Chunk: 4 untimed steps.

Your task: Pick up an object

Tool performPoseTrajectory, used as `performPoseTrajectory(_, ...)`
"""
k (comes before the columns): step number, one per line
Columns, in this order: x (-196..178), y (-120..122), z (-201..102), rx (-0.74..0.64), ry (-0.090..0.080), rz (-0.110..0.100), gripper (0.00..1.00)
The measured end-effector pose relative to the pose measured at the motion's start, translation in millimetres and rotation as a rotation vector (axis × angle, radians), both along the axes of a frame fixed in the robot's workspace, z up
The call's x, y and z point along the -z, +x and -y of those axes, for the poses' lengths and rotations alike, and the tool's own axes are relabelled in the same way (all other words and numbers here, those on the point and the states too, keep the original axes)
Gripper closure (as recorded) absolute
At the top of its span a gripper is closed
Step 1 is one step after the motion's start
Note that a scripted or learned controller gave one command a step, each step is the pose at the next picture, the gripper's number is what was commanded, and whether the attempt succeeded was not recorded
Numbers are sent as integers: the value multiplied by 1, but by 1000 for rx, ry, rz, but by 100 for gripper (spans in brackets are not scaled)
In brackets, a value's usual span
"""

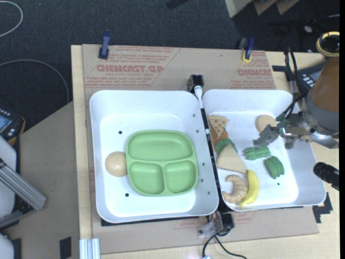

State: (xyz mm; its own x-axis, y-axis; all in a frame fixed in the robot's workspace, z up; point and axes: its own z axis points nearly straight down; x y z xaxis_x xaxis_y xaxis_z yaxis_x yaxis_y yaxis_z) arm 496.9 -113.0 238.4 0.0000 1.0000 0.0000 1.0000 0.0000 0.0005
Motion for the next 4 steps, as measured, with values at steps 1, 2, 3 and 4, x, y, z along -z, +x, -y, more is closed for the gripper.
performPoseTrajectory(1,142,-21,-1,2,4,-12,0)
performPoseTrajectory(2,155,-18,-7,1,2,-4,0)
performPoseTrajectory(3,154,-18,45,5,-4,1,0)
performPoseTrajectory(4,154,-18,14,-2,2,-3,0)
